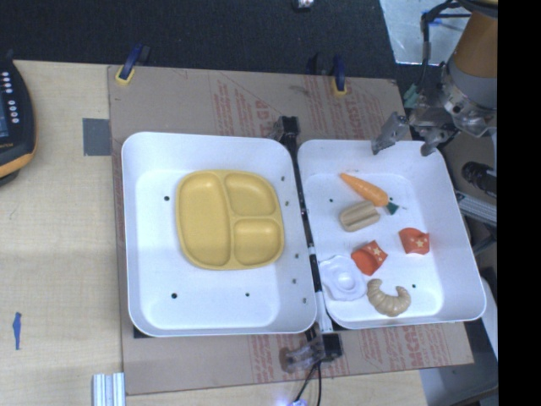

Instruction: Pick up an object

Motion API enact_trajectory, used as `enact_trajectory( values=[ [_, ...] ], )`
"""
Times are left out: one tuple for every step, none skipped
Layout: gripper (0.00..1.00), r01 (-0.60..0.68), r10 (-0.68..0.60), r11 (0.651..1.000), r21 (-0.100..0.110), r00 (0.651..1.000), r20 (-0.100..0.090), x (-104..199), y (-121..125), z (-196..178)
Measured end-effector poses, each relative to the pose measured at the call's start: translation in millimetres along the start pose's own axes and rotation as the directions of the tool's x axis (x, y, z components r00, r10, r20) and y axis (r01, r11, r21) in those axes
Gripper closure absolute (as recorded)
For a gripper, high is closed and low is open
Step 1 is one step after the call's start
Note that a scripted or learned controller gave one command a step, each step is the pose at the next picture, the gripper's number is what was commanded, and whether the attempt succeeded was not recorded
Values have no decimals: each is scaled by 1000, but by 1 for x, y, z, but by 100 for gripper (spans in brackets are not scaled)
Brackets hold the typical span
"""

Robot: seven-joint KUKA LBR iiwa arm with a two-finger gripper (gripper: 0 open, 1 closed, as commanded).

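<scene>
The right white bin point(452, 227) holds six toy foods: one orange carrot point(364, 188), one tan bun point(359, 217), two red pieces point(369, 257), one white egg point(341, 276), one croissant point(389, 298). The gripper point(409, 135) hangs open and empty over its far edge.

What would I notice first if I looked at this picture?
Probably the big yellow plate with three sections, sitting in the middle of the left bin. Next, the little toy foods in the right bin: an orange carrot, two red pieces and a croissant near the front. The robot's hand hangs open over that bin's back edge, holding nothing.
</scene>
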State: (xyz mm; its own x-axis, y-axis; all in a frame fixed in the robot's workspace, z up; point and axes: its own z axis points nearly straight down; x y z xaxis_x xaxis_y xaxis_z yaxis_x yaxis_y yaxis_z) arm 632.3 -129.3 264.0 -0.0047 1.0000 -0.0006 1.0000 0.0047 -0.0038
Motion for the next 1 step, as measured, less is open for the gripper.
enact_trajectory(
  values=[
    [0, 3, -3, 1000, 11, 1000, -1, 4, 14, 168]
  ],
)
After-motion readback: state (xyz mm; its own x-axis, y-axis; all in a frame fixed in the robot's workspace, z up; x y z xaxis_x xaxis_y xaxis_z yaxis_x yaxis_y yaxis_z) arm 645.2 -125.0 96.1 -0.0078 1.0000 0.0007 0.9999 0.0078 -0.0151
